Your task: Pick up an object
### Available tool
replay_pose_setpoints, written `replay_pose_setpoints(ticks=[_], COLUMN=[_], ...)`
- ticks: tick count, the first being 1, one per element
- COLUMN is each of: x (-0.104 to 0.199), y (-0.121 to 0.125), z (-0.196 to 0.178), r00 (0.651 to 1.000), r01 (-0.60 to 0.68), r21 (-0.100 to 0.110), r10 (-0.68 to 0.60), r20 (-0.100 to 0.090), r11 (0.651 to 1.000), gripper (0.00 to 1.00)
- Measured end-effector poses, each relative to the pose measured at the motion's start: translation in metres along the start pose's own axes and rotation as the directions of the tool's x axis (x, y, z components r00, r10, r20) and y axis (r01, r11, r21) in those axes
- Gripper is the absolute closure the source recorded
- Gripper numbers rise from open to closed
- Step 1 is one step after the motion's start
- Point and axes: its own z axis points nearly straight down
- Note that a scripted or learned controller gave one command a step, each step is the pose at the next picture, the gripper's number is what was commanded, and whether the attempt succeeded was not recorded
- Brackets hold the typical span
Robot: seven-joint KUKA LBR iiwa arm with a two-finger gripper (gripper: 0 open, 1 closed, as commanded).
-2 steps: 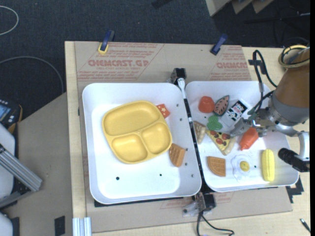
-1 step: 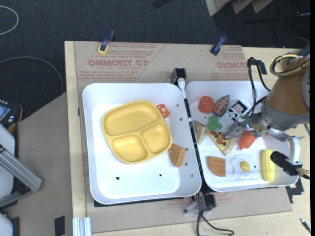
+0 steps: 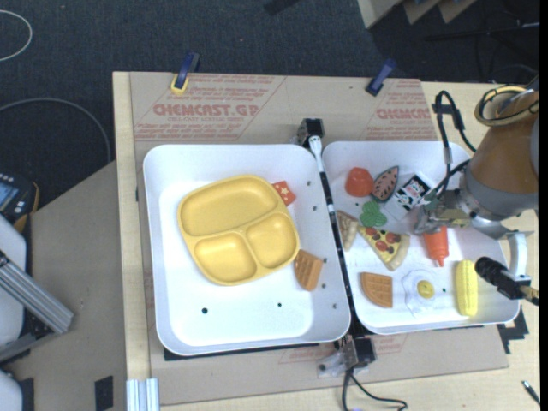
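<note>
- The brown board under the bins carries red print; above the left bin [image 3: 163, 229] it reads "CHEMCAST G.P" [image 3: 205, 110]; the same red print repeats above the right bin [image 3: 342, 157] but its letters are too cut off to read in full.
- A blue-and-yellow clamp [image 3: 183, 73] grips the board's far edge at left; a dark blue clamp [image 3: 381, 77] grips it further right.
- A small black-and-white printed packet [image 3: 412, 191] lies in the right bin; its marking is too small to read.
- The gripper [image 3: 425, 221] sits low in the right bin, beneath the arm's orange band [image 3: 507, 157]; whether it is released or clenched I cannot tell.
- Just below the gripper lies an orange carrot-shaped toy [image 3: 437, 246], close to it; whether they touch is unclear.
- To the gripper's left lie a pizza slice [image 3: 384, 245], a green piece [image 3: 372, 213], a red tomato-like piece [image 3: 359, 181] and a watermelon slice [image 3: 386, 182]; all near it.
- Further toward the near edge lie a yellow corn cob [image 3: 465, 287], a fried egg [image 3: 421, 289] and a piece of toast [image 3: 376, 289], apart from the gripper.
- The left bin holds a yellow divided plate [image 3: 237, 228], a red piece [image 3: 283, 193] at its far corner and a brown bread-like piece [image 3: 308, 271] beside its near corner; all well apart from the gripper.
</note>
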Motion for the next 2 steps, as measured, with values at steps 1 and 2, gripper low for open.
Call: replay_pose_setpoints(ticks=[1,2], x=[0.0,-0.001], y=[0.001,0.005], z=[-0.063,-0.115], r00=[1.0,1.0], r01=[0.002,0.002], r21=[0.03,0.028], r10=[-0.002,-0.002], r20=[-0.015,-0.015], r11=[1.0,1.0], gripper=[1.0,1.0])
